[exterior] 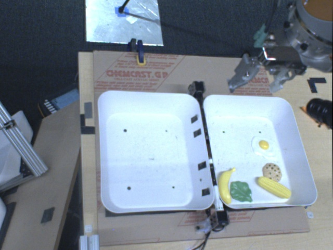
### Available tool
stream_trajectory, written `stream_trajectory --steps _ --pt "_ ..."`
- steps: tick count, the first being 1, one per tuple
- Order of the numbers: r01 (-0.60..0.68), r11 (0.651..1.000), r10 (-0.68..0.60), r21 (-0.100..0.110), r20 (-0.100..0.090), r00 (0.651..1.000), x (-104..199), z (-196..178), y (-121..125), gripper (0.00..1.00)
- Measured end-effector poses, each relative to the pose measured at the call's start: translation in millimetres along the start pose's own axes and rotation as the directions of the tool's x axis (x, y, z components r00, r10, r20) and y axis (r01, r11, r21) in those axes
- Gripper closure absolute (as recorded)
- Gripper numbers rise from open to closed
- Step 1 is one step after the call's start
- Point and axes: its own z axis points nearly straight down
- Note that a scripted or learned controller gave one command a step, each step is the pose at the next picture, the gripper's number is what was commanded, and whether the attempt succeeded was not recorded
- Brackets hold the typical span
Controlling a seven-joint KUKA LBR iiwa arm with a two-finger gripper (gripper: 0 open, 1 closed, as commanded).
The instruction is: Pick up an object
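**Gripper Above Far Edge of Right Bin, Nothing Held**

The right bin (250,108) served as the reference for this inspection. It was a shallow white tray with its inner wall running alongside a second white bin (151,150) on its left, the two separated by a dark strip with clips.

The gripper (258,78) hung beyond the far rim of the right bin, over the brown cardboard sheet (156,69) that lay under both bins. Its two grey fingers (240,77) were spread apart, and no object sat between them. The arm's wrist (307,30) extended away past the far right corner of the bin.

All five loose objects lay in the near half of the right bin, well apart from the gripper. A fried egg (263,145) rested toward the right wall, roughly midway along it. Just nearer than the egg was a round cookie (271,171). A corn cob (273,187) lay at a slant just on the near side of the cookie, close to the bin's near right corner. A banana (225,185) lay against the bin's left wall near the near corner, and a green leafy piece (241,191) sat touching the banana's right side.

Beyond the far rim, away to the left of the right bin, a blue and yellow clamp (139,52) gripped the cardboard's far edge, with a shiny metal plate (124,14) behind it. A black object (320,111) sat on the bench just outside the bin's right wall.
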Motion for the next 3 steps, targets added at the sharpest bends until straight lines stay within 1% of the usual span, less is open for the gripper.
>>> stream_trajectory --steps 1,2,3 --pt "-0.017 1.000 0.017 0.025 0.006 1.000 -79.7 172.8 -4.3 0.00" --pt "0.000 1.000 0.000 -0.005 0.000 1.000 -28.0 35.1 -0.2 0.00" --pt "-0.009 1.000 0.009 0.007 0.003 1.000 -42.0 8.4 -0.6 0.00"
